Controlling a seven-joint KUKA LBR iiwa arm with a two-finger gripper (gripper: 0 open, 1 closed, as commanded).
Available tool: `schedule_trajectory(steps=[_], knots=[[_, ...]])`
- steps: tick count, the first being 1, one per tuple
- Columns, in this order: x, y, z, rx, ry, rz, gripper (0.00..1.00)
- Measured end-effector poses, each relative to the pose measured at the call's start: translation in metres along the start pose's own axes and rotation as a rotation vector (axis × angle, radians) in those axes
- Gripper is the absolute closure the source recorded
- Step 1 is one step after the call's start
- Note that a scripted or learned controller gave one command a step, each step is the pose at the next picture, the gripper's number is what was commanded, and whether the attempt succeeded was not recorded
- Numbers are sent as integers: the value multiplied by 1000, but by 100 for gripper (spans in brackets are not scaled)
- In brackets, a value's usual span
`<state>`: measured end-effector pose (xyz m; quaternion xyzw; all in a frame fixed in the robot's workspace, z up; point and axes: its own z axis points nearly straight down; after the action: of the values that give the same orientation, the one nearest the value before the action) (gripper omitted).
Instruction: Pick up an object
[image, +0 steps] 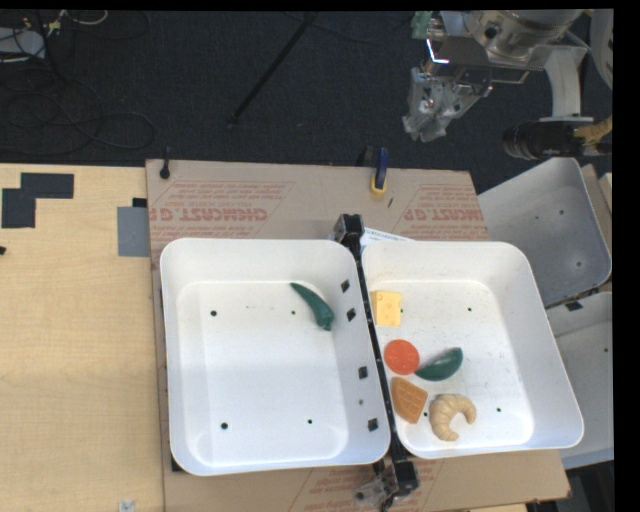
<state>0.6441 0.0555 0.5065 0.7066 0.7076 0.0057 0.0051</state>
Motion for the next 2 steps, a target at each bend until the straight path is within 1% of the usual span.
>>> schedule_trajectory(steps=[1, 2], knots=[[48, -48, 136, 33, -2, -2, 100], [97, -88, 257, 33, -3, -3, 100]])
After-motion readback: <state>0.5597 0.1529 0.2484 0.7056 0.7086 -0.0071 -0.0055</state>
